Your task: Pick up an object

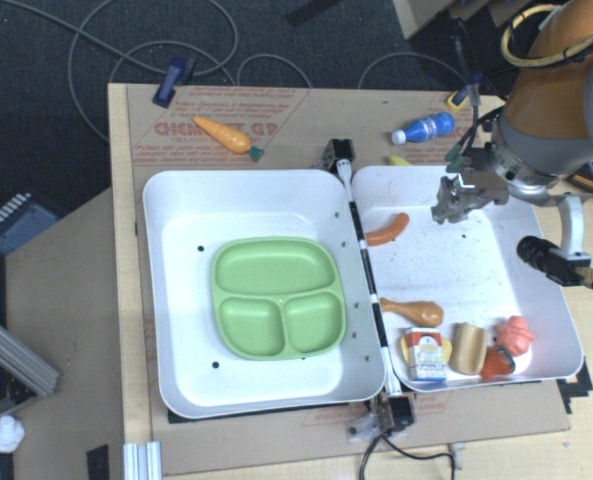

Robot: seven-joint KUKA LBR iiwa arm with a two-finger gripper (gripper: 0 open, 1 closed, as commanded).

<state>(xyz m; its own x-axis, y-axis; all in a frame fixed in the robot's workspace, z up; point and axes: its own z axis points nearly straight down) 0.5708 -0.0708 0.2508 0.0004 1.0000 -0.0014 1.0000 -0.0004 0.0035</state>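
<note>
My gripper [455, 208] hangs over the far part of the right bin [536, 268], with nothing visible between its fingers. An orange sausage-shaped toy [386, 229] lies just left of it near the divider. Closer to the front lie a tan drumstick-like piece [413, 311], a small box with a red and blue label [426, 356], a tan cylinder [468, 348] and a red and pink toy [506, 348].
The left bin [176, 268] holds a green divided plate [276, 296]. On the cardboard behind the bins lie an orange carrot toy [226, 134] and a blue and white bottle [424, 128]. A black clamp [339, 154] sits between the bins at the back.
</note>
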